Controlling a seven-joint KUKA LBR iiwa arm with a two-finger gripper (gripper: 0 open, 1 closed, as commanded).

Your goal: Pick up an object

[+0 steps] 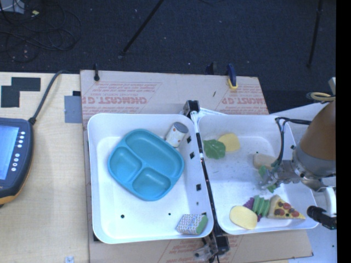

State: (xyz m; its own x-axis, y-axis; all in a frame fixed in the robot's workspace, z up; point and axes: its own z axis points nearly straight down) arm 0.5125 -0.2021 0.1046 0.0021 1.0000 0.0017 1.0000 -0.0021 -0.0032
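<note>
My gripper (pixel 268 179) reaches down into the right bin (pixel 241 188), near its right side, on the grey arm (pixel 315 147) that comes in from the right. A tan piece (pixel 263 160) lies just behind it. A toy pizza slice (pixel 285 209) and a green and purple toy (pixel 259 206) lie just in front of it. Near the front wall is a pale yellow toy (pixel 243 217). Towards the back left of this bin are a green toy (pixel 214 149) and a yellow toy (pixel 230 142), side by side.
The left bin (pixel 109 212) holds a blue divided plate (pixel 145 164), a small grey and white cup (pixel 176 133) on its side at the back, and a patterned block with a green end (pixel 192 223) at the front right. A tablet (pixel 12 158) lies at the far left.
</note>
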